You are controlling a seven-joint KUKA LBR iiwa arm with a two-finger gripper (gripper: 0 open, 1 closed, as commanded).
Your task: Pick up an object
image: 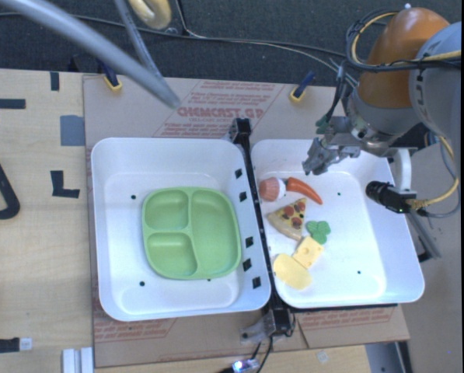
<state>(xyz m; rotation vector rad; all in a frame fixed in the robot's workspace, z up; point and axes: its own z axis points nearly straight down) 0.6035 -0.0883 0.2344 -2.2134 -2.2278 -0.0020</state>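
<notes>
The light wooden surface (29, 208) carries a sheet of brown cardboard (216, 103) with red print, and on that sit two shallow white bins side by side. The left white bin (115, 162) holds a green plastic tray with three compartments (191, 233), lying flat near the middle. The right white bin (387, 270) holds a cluster of small toy foods along its left side, close to the black divider (249, 200) between the bins.

The grey arm with its orange band (399, 49) reaches in from the right and hangs over the far part of the right bin. Its dark claw (319, 162) points down and to the left, just beyond the far end of the cluster; whether it is wide or narrow cannot be told, and nothing shows between its tips.

Nearest the claw lies an orange toy carrot (304, 189), its long axis running from far-left to near-right, the narrow end pointing near-right. Just left of it sits a round pink-and-white toy (271, 189). Nearer lies a wedge-shaped toy pizza slice (289, 217), its tip pointing left. A small green leafy toy (319, 229) sits right of the slice. Nearest are a pale yellow cheese-like block (309, 252) and a yellow rounded piece (291, 272), touching each other.
</notes>
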